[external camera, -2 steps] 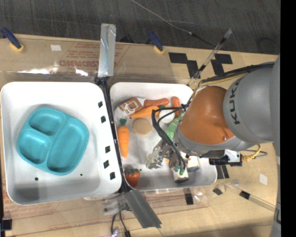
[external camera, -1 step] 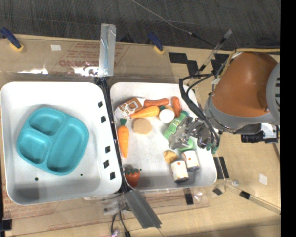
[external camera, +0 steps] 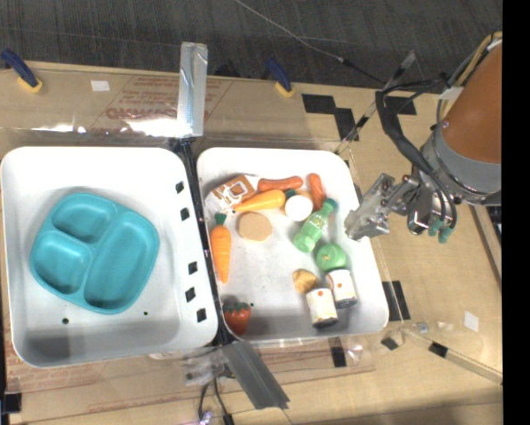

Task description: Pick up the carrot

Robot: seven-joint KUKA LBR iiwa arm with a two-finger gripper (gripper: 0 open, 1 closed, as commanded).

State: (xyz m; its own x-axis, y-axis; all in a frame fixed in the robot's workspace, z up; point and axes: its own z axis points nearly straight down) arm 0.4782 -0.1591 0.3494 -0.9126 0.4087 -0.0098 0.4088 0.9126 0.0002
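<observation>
Carrot (external camera: 220, 250) lies against the left wall of the right bin (external camera: 364, 277). Gripper (external camera: 371, 215) hangs past that bin's right rim, carrying nothing; we cannot tell its spread. We judge the wall could block a finger, or orange food nearby draw a wrong pick.

Two white bins (external camera: 17, 237), one teal plate (external camera: 92, 251), two cans (external camera: 331, 297).

Carrot (external camera: 220, 250) lay at left wall of right bin (external camera: 364, 273); divided tray (external camera: 93, 251) in left bin (external camera: 17, 237); gripper (external camera: 368, 214) just beside right rim.
</observation>
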